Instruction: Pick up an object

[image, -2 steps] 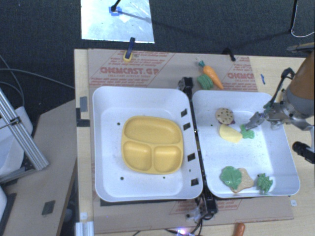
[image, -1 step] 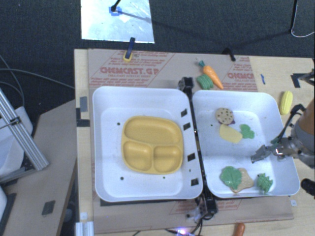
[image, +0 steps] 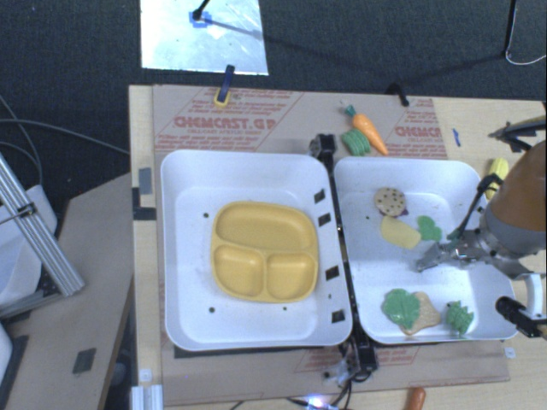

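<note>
camera view: claw [image: 430,260] sits in the right bin [image: 363,229]; can't tell if open or closed. yellow piece [image: 398,232] at its 10 o'clock, green leafy toy [image: 400,306] at 7 o'clock.

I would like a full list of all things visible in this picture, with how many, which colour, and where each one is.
White bins: two, white, side by side on the bench.
Divided plate: one, yellow, middle of the left bin.
Cookie: one, tan with dark spots, upper part of the right bin.
Yellow piece: one, yellow, right bin, below the cookie.
Small green piece: one, green, right of the yellow piece.
Green and tan toy: one, right bin, near the front edge.
Green toy: one, right bin, front right.
Carrot: one, orange with green top, on the bench behind the right bin.
Arm: one, grey with orange, at the right.
Claw: one, metal, low over the right bin.
</note>
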